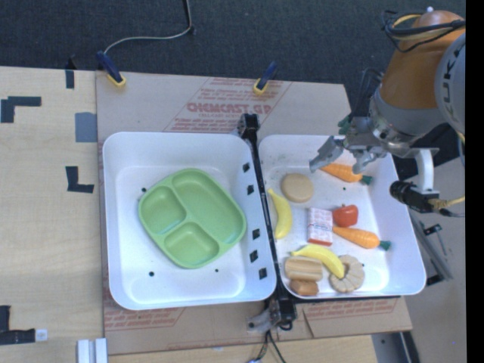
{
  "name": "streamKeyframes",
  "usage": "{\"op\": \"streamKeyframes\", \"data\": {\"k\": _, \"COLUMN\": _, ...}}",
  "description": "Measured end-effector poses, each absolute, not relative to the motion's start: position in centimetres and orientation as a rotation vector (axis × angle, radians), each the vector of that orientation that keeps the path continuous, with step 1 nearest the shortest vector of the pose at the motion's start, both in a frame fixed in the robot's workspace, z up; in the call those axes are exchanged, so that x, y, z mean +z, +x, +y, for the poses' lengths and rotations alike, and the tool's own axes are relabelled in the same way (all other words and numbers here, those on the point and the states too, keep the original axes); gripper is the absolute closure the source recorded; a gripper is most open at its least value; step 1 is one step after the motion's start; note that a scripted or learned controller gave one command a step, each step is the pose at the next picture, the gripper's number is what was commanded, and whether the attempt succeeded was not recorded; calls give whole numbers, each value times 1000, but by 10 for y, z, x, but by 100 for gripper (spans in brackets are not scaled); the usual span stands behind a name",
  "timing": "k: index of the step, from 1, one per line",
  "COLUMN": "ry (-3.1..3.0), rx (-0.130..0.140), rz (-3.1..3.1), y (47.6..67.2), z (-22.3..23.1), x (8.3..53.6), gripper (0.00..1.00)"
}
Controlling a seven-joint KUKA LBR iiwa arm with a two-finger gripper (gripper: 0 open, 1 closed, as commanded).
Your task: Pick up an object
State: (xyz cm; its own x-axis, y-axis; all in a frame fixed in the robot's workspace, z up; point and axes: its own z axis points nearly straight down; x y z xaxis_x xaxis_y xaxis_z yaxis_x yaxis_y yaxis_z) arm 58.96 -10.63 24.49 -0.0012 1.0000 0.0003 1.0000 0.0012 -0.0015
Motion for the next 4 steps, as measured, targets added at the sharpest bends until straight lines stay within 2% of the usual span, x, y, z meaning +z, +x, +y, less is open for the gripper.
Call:
{"op": "streamKeyframes", "data": {"k": 1, "ry": -2221, "rx": 4, "rz": -2219, "y": 589, "z": -169, "x": 155, "gripper": 0}}
{"op": "streamKeyframes", "data": {"k": 2, "ry": -2225, "rx": -12, "rz": -2229, "y": 556, "z": -154, "x": 90, "gripper": 0}}
{"op": "streamKeyframes", "data": {"k": 3, "ry": -2232, "rx": -20, "rz": -2235, "y": 559, "z": -154, "x": 103, "gripper": 100}}
{"op": "streamKeyframes", "data": {"k": 4, "ry": -2230, "rx": -18, "rz": -2232, "y": 558, "z": -154, "x": 101, "gripper": 0}}
